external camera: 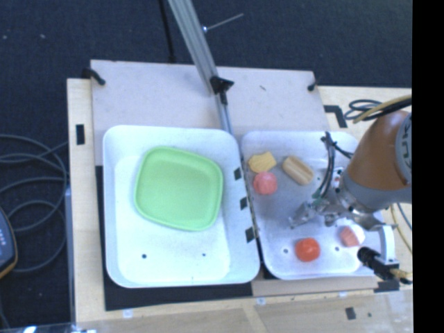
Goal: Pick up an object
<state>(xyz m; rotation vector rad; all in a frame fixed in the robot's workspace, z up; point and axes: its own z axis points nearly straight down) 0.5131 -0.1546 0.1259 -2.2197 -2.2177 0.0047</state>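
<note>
The right bin (277, 144) holds several small objects: a yellow piece (261, 161), a tan bread-like roll (297, 170), a pink-red ball (265, 183), a red-orange ball (307, 249) and a pinkish piece (348, 236) near the right wall. My gripper (312, 214) hangs low over the middle of this bin, between the roll and the red-orange ball, touching none of them as far as I can see. The arm's orange band (378, 159) rises to its right and hides part of the bin's right side.
The left bin (118, 255) holds a light green square plate (179, 188). A grey metal pole (198, 40) slants from the top down to the divide between the bins. Cables lie at the left and far right of the bench.
</note>
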